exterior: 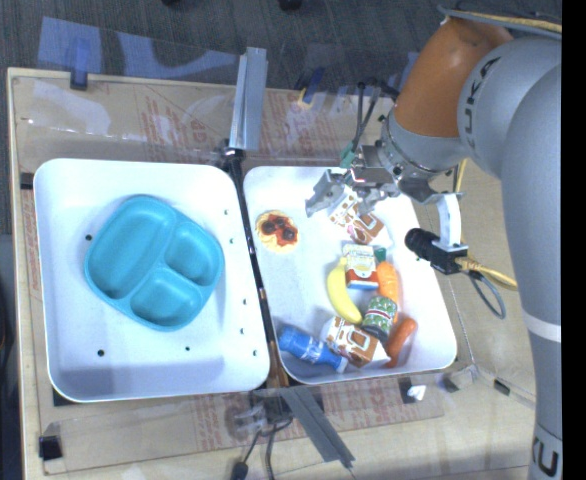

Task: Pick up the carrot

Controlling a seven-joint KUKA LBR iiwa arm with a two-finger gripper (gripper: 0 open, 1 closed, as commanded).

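The carrot (387, 281) is a short orange piece lying in the right bin (303, 183), towards its right wall, between a green-and-white packet (360, 264) and a small green can (379, 315). My gripper (331, 196) hangs over the far part of the same bin, up and to the left of the carrot and well apart from it. Its silvery fingers (318, 200) stand open with nothing between them. A small brown-and-white carton (365, 227) lies just beside the gripper.
The right bin also holds a banana (341, 295), a round pizza-like toy (277, 230), a blue bottle (301, 345), another brown carton (353, 341) and a red-orange sausage-like piece (401, 336). A blue divided tray (155, 260) sits in the left bin (63, 368).
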